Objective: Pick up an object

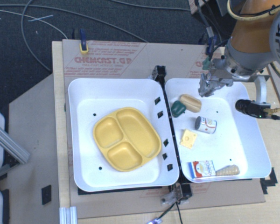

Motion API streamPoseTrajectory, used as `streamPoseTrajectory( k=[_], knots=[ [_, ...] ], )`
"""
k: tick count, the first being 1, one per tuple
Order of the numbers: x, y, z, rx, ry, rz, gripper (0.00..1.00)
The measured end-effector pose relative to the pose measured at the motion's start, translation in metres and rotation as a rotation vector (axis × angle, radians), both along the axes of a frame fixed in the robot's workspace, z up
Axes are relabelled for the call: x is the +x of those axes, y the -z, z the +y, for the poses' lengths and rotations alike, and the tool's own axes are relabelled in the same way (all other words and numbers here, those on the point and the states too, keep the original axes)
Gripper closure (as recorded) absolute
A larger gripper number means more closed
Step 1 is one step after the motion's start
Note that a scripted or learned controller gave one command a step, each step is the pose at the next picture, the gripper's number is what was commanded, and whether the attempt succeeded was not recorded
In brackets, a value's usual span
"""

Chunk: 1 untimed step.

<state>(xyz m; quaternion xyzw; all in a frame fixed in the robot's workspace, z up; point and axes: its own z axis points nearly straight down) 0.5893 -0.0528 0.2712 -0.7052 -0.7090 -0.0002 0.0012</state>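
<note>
Bread roll [191,102] lies near the far edge of the right bin [252,143], touching a green piece [178,108]; a small can [206,124], cheese slice [189,138], carton [201,168] and cone [227,171] lie nearer. The gripper [210,88] hangs above the bin's far edge, just beside the roll, holding nothing; whether its jaws are parted I cannot tell. Judged an approach step: next it needs to line up over one item and descend.
</note>
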Motion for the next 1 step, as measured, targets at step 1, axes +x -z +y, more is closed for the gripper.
streamPoseTrajectory(
  k=[1],
  knots=[
    [0.0105,0.0087,0.0528,-0.001,0.002,-0.001,1.0]
  ],
)
